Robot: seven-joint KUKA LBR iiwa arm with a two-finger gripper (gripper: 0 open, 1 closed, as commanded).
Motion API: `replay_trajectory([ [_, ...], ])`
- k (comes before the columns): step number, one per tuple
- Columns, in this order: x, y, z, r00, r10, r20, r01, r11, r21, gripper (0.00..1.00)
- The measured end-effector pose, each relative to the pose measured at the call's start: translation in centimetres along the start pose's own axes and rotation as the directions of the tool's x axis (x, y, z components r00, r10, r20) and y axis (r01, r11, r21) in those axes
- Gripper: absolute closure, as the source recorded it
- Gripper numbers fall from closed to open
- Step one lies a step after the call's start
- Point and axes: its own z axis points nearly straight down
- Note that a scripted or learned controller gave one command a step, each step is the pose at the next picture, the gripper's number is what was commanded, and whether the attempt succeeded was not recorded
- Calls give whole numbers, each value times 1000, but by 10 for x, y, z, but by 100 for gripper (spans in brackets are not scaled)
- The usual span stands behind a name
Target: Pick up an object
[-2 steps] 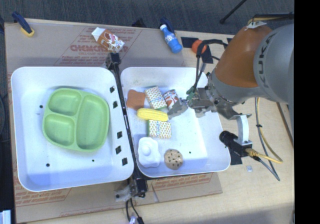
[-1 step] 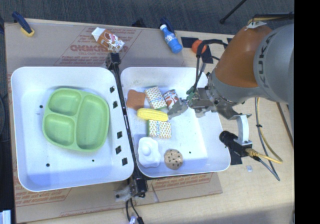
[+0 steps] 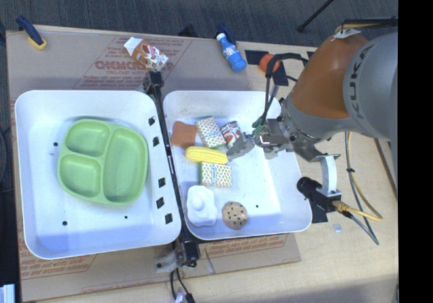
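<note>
The right bin (image 3: pixel 270 190) holds several small items. A brown block (image 3: pixel 183 134), a patterned carton (image 3: pixel 210 130) and a small can (image 3: pixel 231 133) lie along its far side. Below them are a yellow corn cob (image 3: pixel 206 155) and a patterned packet (image 3: pixel 216 174). Near the front edge stand a white bottle (image 3: pixel 201 204) and a cookie (image 3: pixel 234 214). My gripper (image 3: pixel 241 146) is low over the right bin, just right of the can and the corn cob's end. Nothing shows lifted in it.
The left bin (image 3: pixel 40 220) holds a green divided plate (image 3: pixel 103 159). Behind the bins, a snack wrapper (image 3: pixel 145 55) and a blue bottle (image 3: pixel 232 51) lie on the cardboard. Black clips (image 3: pixel 160 159) line the wall between the bins. Cables hang at the right.
</note>
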Motion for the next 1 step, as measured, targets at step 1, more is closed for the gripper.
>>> replay_trajectory([
  [1, 0, 0, 0, 1000, 0, 0, 0, 1000, 0, 0],
])
